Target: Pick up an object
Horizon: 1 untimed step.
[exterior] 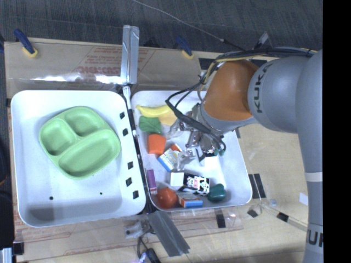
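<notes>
Several small toys are lying in the right bin point(237, 163): banana point(155, 111), green leafy piece point(149, 124), orange block point(157, 144), blue-and-white carton point(168, 160), red tomato point(167, 198), black-and-white spotted box point(196, 184), dark green lump point(217, 192). Gripper point(196, 145) is hanging over the bin's middle, beside the carton; whether it is clenched or released, cannot tell. Likely all light hollow plastic, stiff, a bit slick. Orange block looks easiest, taken across its flat sides. Arm is reading "KUKA"; carton print too small. Left bin point(22, 147) is holding a green divided plate point(79, 140).

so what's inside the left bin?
The left bin holds one green divided plate, its compartments bare. Whatever lies under the plate is covered.
</notes>
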Each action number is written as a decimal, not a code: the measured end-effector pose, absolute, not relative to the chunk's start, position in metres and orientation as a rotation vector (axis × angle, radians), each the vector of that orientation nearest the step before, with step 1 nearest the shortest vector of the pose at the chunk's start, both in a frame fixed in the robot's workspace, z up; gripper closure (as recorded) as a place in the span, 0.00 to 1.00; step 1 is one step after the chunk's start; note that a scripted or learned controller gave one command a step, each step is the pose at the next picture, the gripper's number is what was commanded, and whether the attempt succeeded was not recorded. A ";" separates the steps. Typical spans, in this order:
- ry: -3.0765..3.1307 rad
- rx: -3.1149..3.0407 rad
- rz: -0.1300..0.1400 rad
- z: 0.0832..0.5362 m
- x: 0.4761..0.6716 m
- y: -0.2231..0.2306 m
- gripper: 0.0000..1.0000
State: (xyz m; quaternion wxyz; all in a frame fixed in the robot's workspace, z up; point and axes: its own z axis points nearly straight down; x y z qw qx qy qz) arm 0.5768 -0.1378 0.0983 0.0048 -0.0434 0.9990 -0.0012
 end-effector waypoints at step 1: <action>3.126 -0.095 -0.002 0.099 0.632 -0.088 0.00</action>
